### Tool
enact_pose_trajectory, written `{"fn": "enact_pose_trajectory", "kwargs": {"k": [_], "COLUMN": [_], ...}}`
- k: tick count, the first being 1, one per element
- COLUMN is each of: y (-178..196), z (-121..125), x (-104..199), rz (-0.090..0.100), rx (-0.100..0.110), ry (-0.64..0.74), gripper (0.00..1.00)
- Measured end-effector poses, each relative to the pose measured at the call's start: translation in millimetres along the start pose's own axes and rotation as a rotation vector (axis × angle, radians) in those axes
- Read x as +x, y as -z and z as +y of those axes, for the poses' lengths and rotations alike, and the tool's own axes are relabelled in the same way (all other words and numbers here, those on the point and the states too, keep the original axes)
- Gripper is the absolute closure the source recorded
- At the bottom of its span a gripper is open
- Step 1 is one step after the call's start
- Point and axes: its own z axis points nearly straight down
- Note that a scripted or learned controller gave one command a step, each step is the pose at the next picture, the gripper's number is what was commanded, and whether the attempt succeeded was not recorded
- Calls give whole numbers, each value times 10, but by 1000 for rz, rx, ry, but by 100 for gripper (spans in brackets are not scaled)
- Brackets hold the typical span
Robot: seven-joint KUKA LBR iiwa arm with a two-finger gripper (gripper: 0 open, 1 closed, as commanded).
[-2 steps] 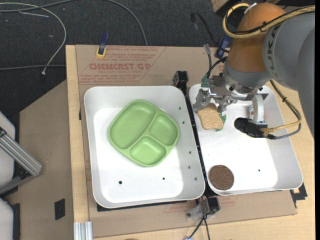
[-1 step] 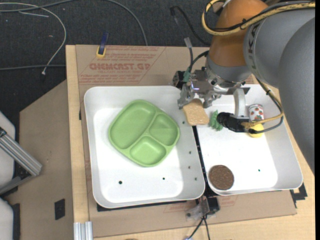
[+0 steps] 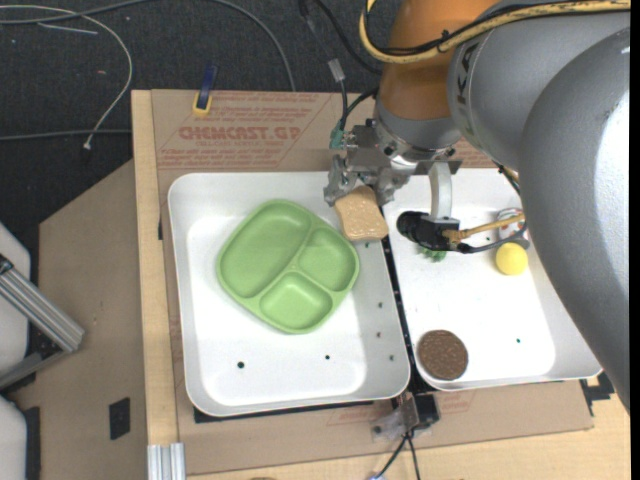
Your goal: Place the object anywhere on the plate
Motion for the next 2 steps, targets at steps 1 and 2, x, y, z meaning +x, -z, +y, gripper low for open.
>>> {"fn": "enact_pose_trajectory", "kwargs": {"k": [1,2], "y": [-78,-73], "z": [197,190], "x": [506,482], "rz": [-1,-2], "rx": [0,2], "ry": [-1,-4], "gripper": [100,0]}}
